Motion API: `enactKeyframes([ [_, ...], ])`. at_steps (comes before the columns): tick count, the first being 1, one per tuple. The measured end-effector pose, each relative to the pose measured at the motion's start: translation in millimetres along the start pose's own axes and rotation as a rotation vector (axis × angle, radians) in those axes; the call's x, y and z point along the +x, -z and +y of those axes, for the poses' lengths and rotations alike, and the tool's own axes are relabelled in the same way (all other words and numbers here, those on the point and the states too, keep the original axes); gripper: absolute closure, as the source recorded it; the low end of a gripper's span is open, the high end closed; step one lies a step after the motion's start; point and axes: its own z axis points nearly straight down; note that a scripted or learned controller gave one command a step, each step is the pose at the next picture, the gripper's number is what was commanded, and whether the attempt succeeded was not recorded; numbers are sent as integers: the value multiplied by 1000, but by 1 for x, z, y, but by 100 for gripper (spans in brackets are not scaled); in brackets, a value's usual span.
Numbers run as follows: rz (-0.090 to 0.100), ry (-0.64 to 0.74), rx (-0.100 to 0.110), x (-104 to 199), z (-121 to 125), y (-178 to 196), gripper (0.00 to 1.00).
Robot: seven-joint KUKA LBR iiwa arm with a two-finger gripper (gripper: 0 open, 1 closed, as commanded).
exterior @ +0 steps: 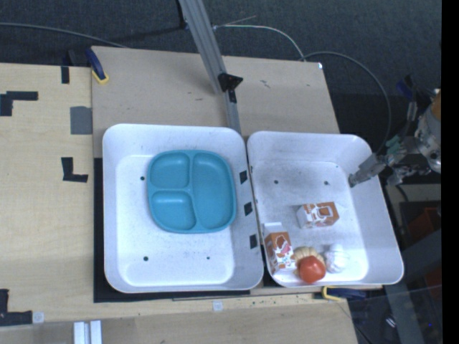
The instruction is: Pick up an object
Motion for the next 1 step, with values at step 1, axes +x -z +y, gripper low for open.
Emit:
enactKeyframes([
  [1, 0, -1, 0, 0, 0, 0, 0],
])
